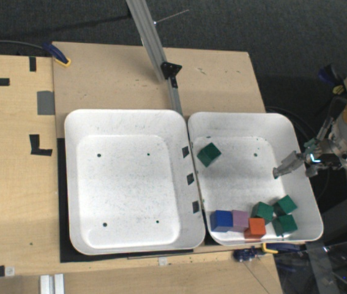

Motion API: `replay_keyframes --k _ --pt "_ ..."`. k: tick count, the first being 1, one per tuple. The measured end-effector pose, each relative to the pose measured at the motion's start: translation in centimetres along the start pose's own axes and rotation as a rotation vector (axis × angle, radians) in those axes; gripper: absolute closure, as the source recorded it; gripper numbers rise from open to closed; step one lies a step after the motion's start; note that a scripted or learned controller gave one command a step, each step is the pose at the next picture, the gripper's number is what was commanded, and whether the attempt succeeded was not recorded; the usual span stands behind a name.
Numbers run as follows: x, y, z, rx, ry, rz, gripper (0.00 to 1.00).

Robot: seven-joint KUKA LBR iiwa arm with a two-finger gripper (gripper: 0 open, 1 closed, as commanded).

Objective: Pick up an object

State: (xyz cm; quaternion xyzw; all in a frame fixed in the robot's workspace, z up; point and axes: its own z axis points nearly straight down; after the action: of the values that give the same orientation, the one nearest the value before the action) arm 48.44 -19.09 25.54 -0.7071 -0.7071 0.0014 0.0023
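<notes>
Camera view: two shallow white bins are seen side by side on the wooden surface [130, 72]. The left bin [75, 164] has only bare floor showing. All the objects are in the right bin [240, 124]. One green block [208, 154] is sat alone in the upper left part of that bin, tilted, well apart from the rest. A cluster is packed along the bin's near edge: a blue block [221, 220], a pale purple block [240, 219] touching it on the right, an orange block [256, 227] just beside that, then three more green blocks, one [262, 211] above the orange one, one [286, 204] further right, one [284, 225] by the bin's near right corner. The claw [283, 167] is positioned over the right rim of the right bin, above and apart from the cluster; nothing is seen between its fingers. The fingers are small and blurred at this slant, so whether it is spread or closed cannot be told. The arm is entered from the right edge, mostly cut off. A grey metal rail [145, 23] is run diagonally from the top down to the gap between the bins. Black tape marks [35, 144] are stuck on the surface's left side.
</notes>
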Motion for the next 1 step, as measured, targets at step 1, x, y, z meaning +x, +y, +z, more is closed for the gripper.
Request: replay_keyframes --k 1 --pt "0.01 0.07 -0.21 -0.004 -0.001 -0.001 0.00"
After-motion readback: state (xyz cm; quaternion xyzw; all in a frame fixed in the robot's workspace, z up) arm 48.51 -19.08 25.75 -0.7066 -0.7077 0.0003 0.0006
